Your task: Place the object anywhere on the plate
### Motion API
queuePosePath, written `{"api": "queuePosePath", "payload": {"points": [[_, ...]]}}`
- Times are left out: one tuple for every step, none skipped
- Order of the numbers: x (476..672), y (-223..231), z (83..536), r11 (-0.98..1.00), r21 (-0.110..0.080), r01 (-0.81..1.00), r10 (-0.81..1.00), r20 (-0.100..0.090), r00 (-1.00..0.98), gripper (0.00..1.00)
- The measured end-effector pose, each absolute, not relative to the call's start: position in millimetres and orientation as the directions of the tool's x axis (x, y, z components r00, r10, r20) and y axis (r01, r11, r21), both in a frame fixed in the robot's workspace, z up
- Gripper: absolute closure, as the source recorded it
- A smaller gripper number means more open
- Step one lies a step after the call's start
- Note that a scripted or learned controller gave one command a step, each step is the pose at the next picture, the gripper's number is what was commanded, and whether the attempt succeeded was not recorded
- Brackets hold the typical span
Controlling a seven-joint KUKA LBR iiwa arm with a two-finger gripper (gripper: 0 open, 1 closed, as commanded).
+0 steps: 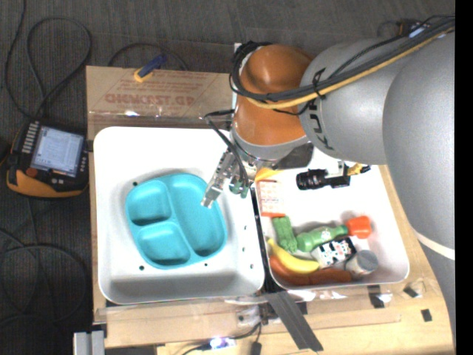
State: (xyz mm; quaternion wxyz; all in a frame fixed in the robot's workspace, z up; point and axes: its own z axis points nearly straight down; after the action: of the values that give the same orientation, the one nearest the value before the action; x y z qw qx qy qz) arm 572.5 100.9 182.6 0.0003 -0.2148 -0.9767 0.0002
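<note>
Two white bins sit side by side below you. Your arm (355, 102) reaches in from the right, its orange band bent down over the divide, and the gripper (219, 182) hangs tilted over the right edge of the plate (174, 220), fingers spread apart with nothing between them. That plate is glossy turquoise plastic, rounded, with three compartments, lying in the left bin (111, 272). In the right bin (392, 265) you see a smooth, curved yellow banana (292, 260) among other clutter.
</note>
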Motion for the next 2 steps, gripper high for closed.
{"api": "queuePosePath", "payload": {"points": [[517.0,182,159,0.952,-0.001,0.305,0.305,0.004,-0.952,1.00],[482.8,234,191,0.885,-0.002,0.465,0.465,0.002,-0.885,1.00]]}}
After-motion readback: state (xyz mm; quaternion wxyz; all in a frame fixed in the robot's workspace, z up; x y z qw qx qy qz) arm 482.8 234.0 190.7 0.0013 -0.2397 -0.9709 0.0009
